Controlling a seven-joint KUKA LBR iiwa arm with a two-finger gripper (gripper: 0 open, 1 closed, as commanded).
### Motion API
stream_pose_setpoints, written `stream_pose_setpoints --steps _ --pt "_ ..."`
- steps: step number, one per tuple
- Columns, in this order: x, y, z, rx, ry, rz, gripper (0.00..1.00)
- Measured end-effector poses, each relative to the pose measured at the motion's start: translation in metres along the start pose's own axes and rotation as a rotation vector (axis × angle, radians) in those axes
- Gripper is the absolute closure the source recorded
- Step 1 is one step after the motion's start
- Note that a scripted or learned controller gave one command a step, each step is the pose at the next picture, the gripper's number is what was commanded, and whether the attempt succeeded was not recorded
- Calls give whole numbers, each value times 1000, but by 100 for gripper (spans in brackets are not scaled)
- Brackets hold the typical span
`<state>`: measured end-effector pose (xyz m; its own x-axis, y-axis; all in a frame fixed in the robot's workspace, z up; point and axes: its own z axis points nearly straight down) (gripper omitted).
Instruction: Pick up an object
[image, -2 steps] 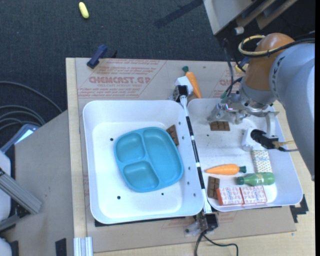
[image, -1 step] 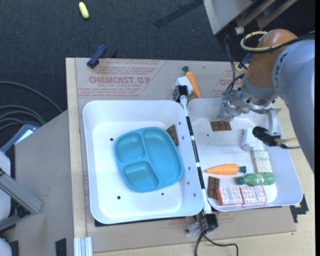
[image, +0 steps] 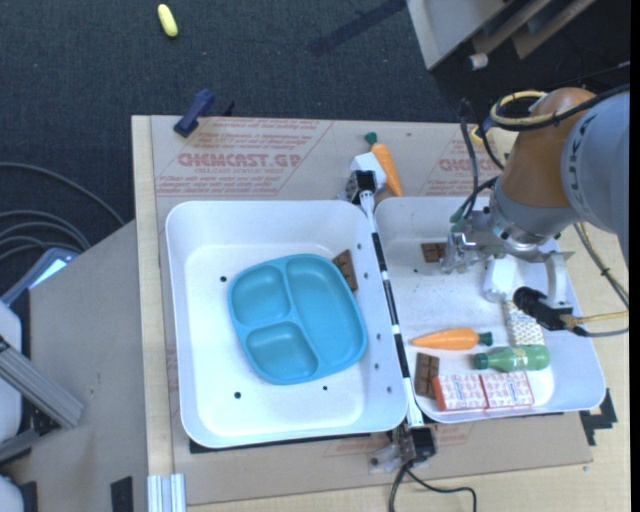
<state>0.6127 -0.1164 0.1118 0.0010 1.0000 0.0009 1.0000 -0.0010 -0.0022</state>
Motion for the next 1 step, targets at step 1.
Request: stream_pose_setpoints --steps 1 --pt "0 0 0 0 0 0 0"
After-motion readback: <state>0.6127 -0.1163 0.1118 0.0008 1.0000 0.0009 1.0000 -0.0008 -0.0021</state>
